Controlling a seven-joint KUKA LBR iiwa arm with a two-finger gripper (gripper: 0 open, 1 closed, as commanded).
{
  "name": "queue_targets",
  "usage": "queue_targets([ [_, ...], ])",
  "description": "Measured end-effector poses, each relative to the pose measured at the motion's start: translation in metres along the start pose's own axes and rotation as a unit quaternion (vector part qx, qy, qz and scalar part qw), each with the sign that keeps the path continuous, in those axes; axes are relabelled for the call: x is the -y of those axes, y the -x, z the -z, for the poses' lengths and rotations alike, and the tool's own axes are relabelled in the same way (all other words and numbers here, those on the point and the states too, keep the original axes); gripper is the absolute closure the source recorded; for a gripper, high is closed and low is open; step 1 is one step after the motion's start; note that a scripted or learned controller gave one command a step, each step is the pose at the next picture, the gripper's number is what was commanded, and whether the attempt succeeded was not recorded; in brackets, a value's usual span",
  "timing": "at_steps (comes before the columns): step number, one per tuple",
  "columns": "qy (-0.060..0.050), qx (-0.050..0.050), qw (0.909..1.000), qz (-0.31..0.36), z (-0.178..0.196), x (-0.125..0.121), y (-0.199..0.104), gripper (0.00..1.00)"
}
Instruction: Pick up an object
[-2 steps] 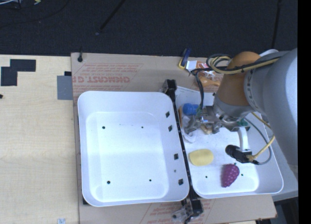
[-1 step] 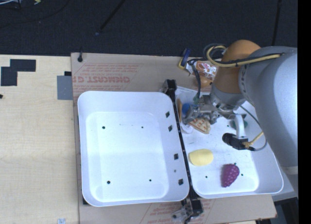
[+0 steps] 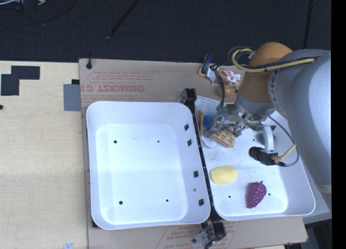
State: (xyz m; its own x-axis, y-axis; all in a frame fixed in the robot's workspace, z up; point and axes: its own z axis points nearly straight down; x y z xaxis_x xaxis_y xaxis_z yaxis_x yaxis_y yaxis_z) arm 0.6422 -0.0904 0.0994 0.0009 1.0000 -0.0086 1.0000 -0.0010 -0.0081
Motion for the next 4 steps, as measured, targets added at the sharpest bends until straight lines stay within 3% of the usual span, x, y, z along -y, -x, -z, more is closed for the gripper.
queue_targets([
  [1, 0.007, -0.004, 1.0, 0.003, 0.095, -0.002, -0.078, 1.0],
  [2, 0.005, -0.007, 0.9999, 0.007, 0.125, 0.0, -0.197, 1.0],
  [3, 0.005, -0.006, 1.0, 0.004, 0.184, 0.0, -0.245, 1.0],
  [4, 0.003, -0.006, 1.0, 0.004, 0.182, 0.001, -0.325, 1.0],
])
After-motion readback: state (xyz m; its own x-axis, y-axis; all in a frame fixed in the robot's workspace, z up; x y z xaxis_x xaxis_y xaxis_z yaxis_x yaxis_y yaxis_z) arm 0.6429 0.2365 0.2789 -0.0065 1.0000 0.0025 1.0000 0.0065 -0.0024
